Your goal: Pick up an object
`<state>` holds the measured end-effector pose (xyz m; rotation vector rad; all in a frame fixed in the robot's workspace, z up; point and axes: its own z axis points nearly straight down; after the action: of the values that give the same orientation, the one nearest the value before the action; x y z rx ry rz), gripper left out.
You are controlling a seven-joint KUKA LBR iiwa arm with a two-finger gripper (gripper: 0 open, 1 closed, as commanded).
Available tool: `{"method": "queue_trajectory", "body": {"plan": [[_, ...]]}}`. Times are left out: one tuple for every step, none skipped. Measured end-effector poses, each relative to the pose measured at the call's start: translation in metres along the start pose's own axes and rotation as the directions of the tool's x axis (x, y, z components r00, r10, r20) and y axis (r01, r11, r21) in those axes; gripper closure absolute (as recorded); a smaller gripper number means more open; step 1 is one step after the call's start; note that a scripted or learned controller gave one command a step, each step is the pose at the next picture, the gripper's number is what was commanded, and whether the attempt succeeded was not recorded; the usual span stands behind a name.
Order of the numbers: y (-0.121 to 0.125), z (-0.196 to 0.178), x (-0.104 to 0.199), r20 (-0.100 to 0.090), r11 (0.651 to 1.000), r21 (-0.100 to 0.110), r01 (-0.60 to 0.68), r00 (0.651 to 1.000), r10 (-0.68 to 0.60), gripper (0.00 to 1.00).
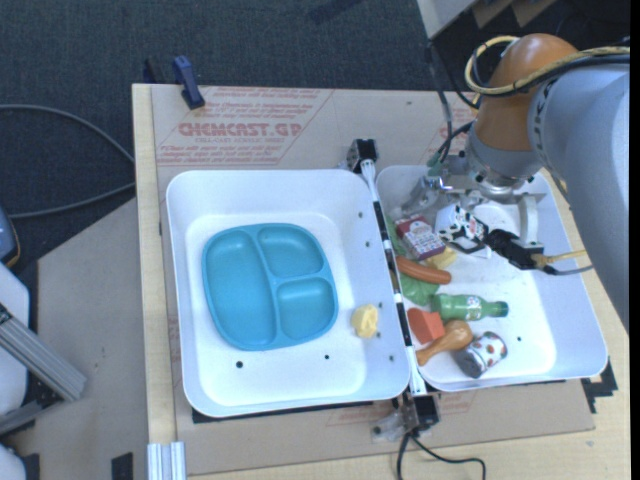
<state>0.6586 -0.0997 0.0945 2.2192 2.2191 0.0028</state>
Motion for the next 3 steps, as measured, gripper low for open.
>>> {"method": "queue_trajectory", "body": {"plan": [[0.001, -0.011, 0.001, 0.000, 1.000, -0.003, 0.001, 1.000, -0.001, 1.00], [0.001, -0.010, 0.001, 0.000, 1.000, -0.003, 0.001, 1.000, -0.001, 0.00], [-0.051, 0.010, 0.002, -0.001, 1.000, 0.004, -0.001, 1.000, 0.001, 0.00]]}}
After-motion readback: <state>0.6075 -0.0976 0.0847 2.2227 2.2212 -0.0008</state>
